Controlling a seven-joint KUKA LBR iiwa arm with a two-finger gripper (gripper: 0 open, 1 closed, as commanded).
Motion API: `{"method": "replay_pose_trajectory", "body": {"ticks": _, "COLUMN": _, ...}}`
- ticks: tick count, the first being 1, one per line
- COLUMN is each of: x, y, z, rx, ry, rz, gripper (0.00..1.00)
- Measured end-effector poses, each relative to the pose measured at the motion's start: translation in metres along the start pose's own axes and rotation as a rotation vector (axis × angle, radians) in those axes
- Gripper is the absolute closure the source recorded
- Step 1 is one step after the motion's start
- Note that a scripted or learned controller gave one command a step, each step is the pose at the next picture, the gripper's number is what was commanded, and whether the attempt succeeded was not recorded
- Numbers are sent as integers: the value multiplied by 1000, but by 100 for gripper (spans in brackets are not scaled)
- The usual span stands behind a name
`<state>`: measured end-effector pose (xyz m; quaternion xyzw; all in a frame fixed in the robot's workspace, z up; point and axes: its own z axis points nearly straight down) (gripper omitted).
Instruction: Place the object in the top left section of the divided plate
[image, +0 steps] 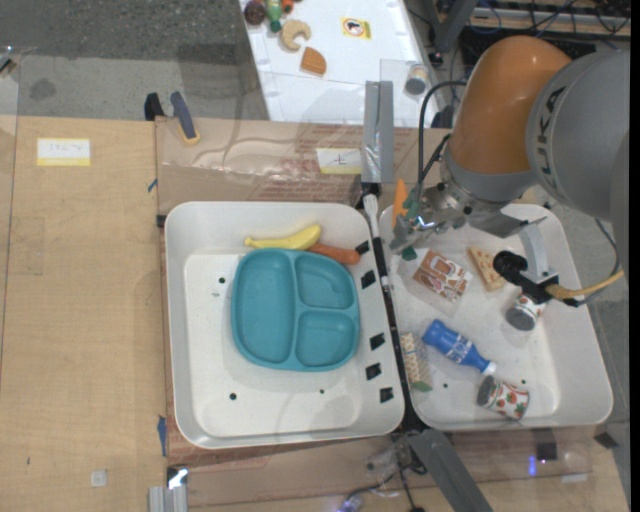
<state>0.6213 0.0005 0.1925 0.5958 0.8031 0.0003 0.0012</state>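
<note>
A teal divided plate (262, 305) lies in the left bin (200, 400), one large section on its left and two smaller ones on its right. A yellow banana (285, 238) and an orange carrot (337, 254) rest against the plate's far rim. My gripper (408, 238) hangs low over the near-left corner of the right bin (580, 390), close to the wall between the bins. A brown snack packet (440, 276) lies just right of it. A small orange piece (400, 196) shows beside the wrist; whether it is held is unclear.
The right bin also holds a toast-like piece (486, 267), a blue bottle (455, 347), a patterned cup (505, 398), a small grey round item (520, 313) and a speckled strip (415, 361). The arm's orange band (500, 90) looms over the back right.
</note>
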Motion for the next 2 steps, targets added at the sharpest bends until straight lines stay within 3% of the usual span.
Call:
{"method": "replay_pose_trajectory", "body": {"ticks": 1, "x": 75, "y": 2, "z": 0, "rx": 2, "ry": 2, "rz": -100, "gripper": 100}}
{"method": "replay_pose_trajectory", "body": {"ticks": 2, "x": 75, "y": 2, "z": 0, "rx": 2, "ry": 2, "rz": -100, "gripper": 0}}
